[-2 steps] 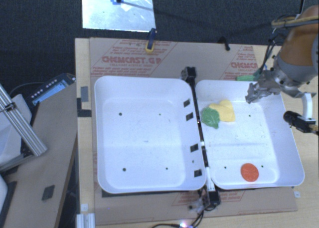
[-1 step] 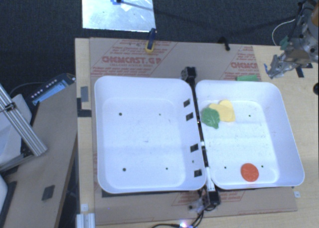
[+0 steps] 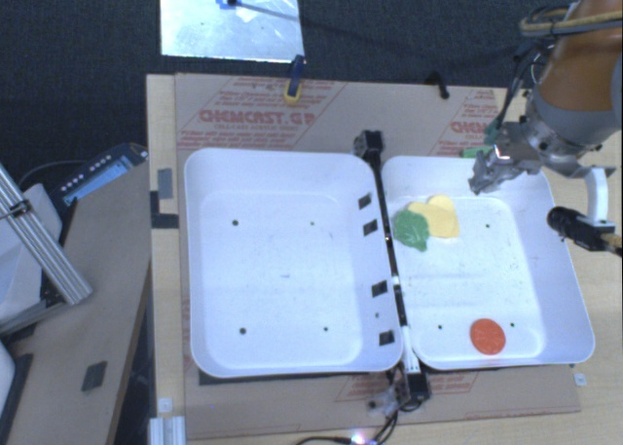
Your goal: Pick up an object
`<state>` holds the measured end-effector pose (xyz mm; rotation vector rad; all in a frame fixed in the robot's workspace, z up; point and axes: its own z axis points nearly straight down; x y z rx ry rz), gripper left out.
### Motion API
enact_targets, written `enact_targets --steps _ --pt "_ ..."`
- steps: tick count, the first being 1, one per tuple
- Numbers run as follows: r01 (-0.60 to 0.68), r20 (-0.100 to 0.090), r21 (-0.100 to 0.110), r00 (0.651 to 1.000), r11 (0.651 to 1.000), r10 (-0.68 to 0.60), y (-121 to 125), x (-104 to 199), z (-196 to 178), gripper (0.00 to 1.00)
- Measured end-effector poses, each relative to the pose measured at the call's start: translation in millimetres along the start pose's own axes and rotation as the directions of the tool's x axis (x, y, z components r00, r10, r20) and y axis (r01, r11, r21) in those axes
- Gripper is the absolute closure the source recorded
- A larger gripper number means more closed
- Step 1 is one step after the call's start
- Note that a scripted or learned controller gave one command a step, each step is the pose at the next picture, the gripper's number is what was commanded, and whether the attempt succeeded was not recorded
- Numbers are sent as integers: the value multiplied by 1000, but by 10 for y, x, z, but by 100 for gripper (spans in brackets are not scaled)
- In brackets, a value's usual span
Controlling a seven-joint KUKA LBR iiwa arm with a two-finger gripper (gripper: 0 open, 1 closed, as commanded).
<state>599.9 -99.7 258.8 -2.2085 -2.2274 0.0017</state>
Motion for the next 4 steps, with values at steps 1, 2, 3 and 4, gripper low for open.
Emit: enact_targets --steps 1,2,3,4 --pt "-4 5 -15 1000 1000 4 -198 -106 -972 100" --pt "-9 9 -24 1000 1000 9 -370 -518 -2802 100" --pt "-3 2 -6 1000 1000 3 -958 -238 -2761 100" --pt "-1 1 3 1000 1000 1 -988 78 -1656 100"
